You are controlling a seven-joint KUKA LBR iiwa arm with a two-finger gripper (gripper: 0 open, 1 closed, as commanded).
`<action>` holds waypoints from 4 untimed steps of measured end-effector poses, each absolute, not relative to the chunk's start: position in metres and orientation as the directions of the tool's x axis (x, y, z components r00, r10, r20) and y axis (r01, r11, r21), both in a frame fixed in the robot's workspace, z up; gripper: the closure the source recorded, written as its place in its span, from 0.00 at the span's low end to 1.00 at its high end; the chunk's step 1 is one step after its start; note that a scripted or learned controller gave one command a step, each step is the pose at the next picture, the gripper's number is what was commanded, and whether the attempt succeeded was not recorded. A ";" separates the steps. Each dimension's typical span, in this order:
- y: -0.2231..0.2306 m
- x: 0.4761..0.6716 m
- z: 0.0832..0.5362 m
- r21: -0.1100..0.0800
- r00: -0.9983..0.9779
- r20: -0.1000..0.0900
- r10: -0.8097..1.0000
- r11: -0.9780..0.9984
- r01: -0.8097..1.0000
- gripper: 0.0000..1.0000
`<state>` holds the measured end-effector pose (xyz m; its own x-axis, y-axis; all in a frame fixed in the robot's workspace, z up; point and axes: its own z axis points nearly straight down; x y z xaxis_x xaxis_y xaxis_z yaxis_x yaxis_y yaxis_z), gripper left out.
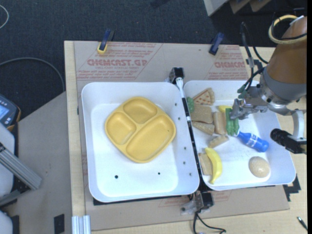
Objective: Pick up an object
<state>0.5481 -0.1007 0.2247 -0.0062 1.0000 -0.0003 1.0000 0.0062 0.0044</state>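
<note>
The right bin (282, 152) holds toy food: a triangular sandwich wedge (204, 98), tan bread slices (203, 116), a yellow banana (215, 164), a blue bottle (253, 141), a round tan bun (259, 166) and a green piece (232, 127). My gripper (238, 112) hangs low over the middle of this bin, right above the green piece and beside a small yellow piece (222, 110). The wrist hides what lies directly beneath it. I see nothing lifted off the bin floor.
The left bin (92, 145) carries a yellow divided plate (140, 128) in its middle. A black divider rail (187, 126) runs between the bins. Two clamps (104, 42) (216, 43) sit at the board's back edge. The arm's grey body (287, 82) overhangs the right bin's far right side.
</note>
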 end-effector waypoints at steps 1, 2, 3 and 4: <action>-0.072 0.596 0.225 0.006 -0.006 0.000 1.000 0.006 1.000 1.00; -0.052 0.592 0.228 -0.001 -0.003 0.001 1.000 0.003 1.000 1.00; -0.051 0.591 0.226 -0.001 -0.001 0.000 1.000 0.001 1.000 1.00; -0.061 0.591 0.217 -0.004 0.002 0.000 1.000 -0.002 1.000 1.00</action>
